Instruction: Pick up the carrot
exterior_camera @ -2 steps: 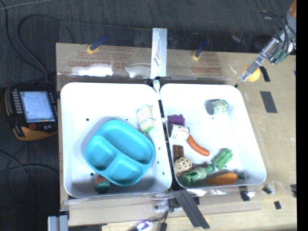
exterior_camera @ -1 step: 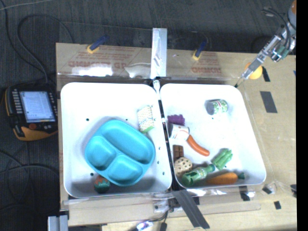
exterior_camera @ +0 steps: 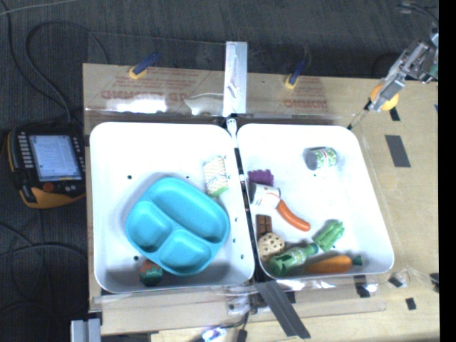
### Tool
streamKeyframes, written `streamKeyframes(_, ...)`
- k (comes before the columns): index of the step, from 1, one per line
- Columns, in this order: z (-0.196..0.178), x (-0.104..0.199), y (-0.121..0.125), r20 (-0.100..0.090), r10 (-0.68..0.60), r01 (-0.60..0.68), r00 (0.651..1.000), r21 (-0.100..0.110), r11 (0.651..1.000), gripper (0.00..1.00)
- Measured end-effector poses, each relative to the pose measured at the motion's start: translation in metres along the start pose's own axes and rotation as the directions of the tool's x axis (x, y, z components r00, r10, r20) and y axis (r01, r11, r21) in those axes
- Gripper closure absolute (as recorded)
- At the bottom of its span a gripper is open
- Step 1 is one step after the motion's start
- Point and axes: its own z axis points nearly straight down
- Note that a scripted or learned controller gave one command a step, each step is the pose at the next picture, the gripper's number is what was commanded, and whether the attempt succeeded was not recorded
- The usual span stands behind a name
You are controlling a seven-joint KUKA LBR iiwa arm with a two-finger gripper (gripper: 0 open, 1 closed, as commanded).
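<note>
Smooth tapered orange plastic carrot (exterior_camera: 329, 264) | beside knobbly green plastic vegetable (exterior_camera: 291, 258) | gripper (exterior_camera: 417, 57) well apart, finger state unclear

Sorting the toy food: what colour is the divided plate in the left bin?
Light blue plate, clearest in the camera view.

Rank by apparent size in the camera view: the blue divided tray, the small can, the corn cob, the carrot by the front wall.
1. blue divided tray, clearly largest
2. carrot
3. corn cob and small can: they look about alike, so I leave them unranked.
</note>
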Motion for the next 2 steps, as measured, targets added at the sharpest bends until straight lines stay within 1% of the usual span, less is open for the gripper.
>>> streamKeyframes(2,-0.0200,-0.0011,0.0029,0.009,-0.002,0.002,1.000,-0.002,1.000,1.00)
